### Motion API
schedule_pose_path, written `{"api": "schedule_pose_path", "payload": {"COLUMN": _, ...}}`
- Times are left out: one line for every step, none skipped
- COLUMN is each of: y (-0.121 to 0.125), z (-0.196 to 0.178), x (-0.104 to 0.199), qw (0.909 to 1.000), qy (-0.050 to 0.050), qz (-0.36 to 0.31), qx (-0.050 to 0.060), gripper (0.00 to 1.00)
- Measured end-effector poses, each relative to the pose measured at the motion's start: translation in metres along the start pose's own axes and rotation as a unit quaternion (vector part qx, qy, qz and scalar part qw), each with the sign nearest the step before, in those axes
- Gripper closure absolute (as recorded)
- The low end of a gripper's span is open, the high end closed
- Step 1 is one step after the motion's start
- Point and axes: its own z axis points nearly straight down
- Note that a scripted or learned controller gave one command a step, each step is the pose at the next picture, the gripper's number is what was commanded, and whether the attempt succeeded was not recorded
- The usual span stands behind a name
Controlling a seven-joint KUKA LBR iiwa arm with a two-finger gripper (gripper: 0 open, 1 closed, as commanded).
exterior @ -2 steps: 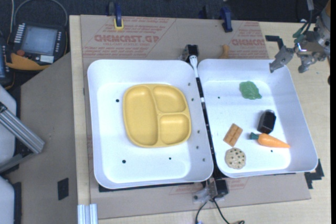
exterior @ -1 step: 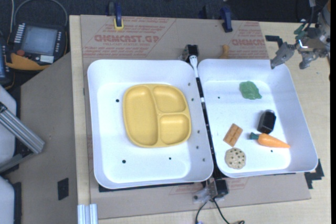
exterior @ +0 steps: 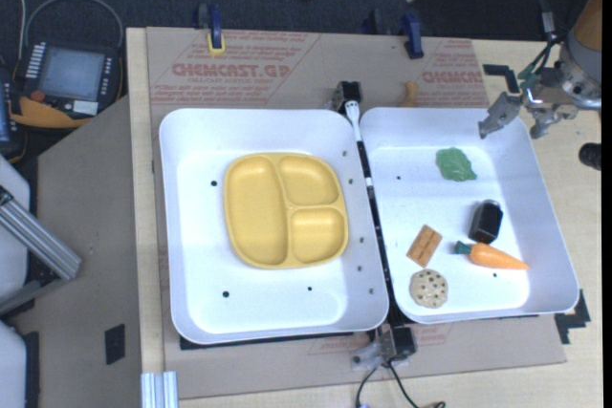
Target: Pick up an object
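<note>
The right bin holds a green leafy piece, a black block, an orange carrot, a brown cracker and a round cookie. My gripper hangs over the bin's far right corner, up and to the right of the green piece. Its two grey fingers are spread apart with nothing between them.
A yellow divided plate lies in the left bin. A black divider runs between the bins. Clamps stand on the cardboard's far edge. A handheld controller rests off the bench at left.
</note>
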Motion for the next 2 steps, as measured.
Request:
{"api": "schedule_pose_path", "payload": {"y": -0.005, "z": 0.063, "x": 0.002, "qw": 1.0000, "qy": 0.000, "qz": 0.000, "qx": 0.001, "gripper": 0.00}}
{"api": "schedule_pose_path", "payload": {"y": -0.003, "z": 0.107, "x": 0.000, "qw": 1.0000, "qy": 0.000, "qz": 0.000, "qx": 0.000, "gripper": 0.00}}
